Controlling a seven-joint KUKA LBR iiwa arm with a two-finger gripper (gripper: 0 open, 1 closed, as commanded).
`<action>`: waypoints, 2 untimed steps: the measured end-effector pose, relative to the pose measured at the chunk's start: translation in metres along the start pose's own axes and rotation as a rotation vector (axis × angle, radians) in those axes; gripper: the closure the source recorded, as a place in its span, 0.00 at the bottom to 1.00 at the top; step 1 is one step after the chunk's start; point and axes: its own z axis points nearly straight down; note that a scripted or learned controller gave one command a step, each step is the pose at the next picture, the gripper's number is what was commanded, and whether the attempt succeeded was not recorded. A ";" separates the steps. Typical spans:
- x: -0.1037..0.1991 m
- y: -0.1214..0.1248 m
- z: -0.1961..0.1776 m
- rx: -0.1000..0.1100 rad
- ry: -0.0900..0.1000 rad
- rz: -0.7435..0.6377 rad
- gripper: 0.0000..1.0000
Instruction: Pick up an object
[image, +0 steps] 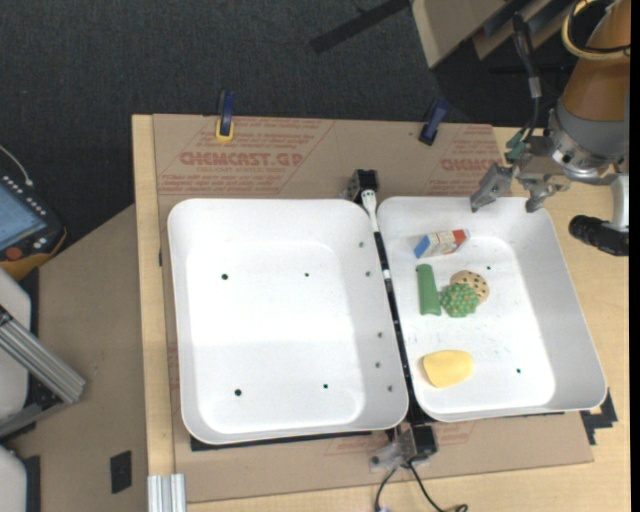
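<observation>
- Claw (511, 190) of your grey arm hovers over the far edge of the right-hand shallow white bin (560, 290), fingers spread, pinching nothing.
- Candidates all lie in that bin: a small red, white and blue block (441, 242), an upright green stick (428, 290), a green knobbly ball (459, 299) touching a speckled tan round piece (472, 284), and a yellow rounded lump (446, 367) nearer you.
- You are at the approach step, I judge; nothing is lifted yet.
- Next, bring the claw over one item, likely the nearby block, and lower it squarely.
</observation>
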 end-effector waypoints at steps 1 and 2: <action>-0.034 -0.055 0.034 0.004 0.001 0.001 0.00; -0.034 -0.053 0.022 -0.003 -0.002 0.000 1.00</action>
